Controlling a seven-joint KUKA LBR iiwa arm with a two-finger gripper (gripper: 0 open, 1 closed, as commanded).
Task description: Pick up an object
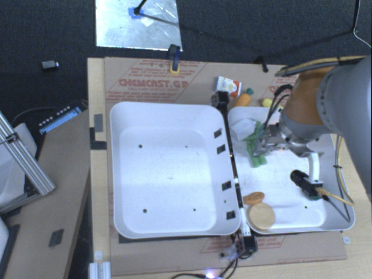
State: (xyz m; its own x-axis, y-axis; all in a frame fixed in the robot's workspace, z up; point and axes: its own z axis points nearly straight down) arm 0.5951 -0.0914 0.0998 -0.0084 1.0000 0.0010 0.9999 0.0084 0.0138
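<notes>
A cardboard-covered worktop (pixel 145 77) with red print spans the middle of the frame and carries two shallow white plastic bins side by side. The larger left bin (pixel 168 173) takes up the centre, and the right bin (pixel 285 211) sits at the right, meeting it along one edge. The grey robot arm (pixel 346 97), with its orange band (pixel 305 106), comes in from the right edge over the upper part of the right bin. A square silvery sheet (pixel 136 16) lies on the dark floor at the upper left. The end effector (pixel 266 143) is over the upper left part of the right bin, right against an elongated green plastic piece (pixel 256 153). Whether the end effector is open, closed or gripping that piece I cannot tell. In that bin's upper left corner is a crumpled white lump (pixel 242 127). In its lower left corner rests a flat round tan disc (pixel 261 216), with a small orange-brown lump (pixel 253 199) just above it. Beyond the bins' upper edge, on the cardboard, are a small white-and-orange container (pixel 226 86), a small orange item (pixel 243 99) and a small yellow item (pixel 267 103).
</notes>
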